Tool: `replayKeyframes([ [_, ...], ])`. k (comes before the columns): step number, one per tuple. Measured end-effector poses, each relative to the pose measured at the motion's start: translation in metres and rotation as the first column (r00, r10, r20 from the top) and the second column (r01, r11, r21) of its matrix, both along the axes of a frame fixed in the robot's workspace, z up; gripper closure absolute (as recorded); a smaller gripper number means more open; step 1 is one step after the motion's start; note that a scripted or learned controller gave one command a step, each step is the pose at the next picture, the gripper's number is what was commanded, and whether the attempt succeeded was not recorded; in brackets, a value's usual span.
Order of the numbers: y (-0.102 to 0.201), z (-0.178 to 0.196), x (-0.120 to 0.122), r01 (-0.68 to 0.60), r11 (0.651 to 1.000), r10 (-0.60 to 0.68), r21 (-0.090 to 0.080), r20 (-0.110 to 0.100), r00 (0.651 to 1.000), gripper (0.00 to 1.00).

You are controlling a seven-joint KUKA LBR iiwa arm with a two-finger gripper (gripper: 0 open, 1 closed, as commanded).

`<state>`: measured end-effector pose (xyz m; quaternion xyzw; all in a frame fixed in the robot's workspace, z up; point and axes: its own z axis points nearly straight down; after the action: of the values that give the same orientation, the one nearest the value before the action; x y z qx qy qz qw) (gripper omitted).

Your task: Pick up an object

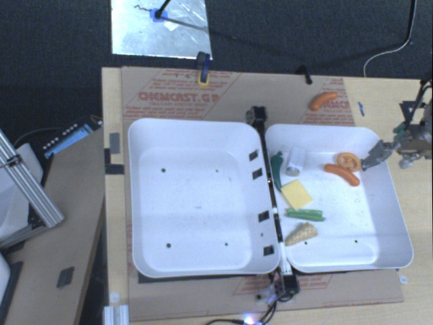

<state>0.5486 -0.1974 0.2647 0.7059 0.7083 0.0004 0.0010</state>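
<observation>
The two white bins (196, 131) are looking like smooth plastic with a soft shine. Under them a brown cardboard sheet (179, 90) with red print is lying matt and flat. The table (406, 175) is showing a pale, wood-like surface. Behind it, a crinkled foil sheet (135, 19) is shining like metal. The orange sausage (342, 175) and yellow cheese slice (296, 194) are looking like smooth plastic.
</observation>
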Motion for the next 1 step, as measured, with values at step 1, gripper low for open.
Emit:
replayKeyframes([
  [1,0.0000,0.0112,0.0010,-0.004,1.000,0.004,-0.001,0.004,1.000,1.00],
])
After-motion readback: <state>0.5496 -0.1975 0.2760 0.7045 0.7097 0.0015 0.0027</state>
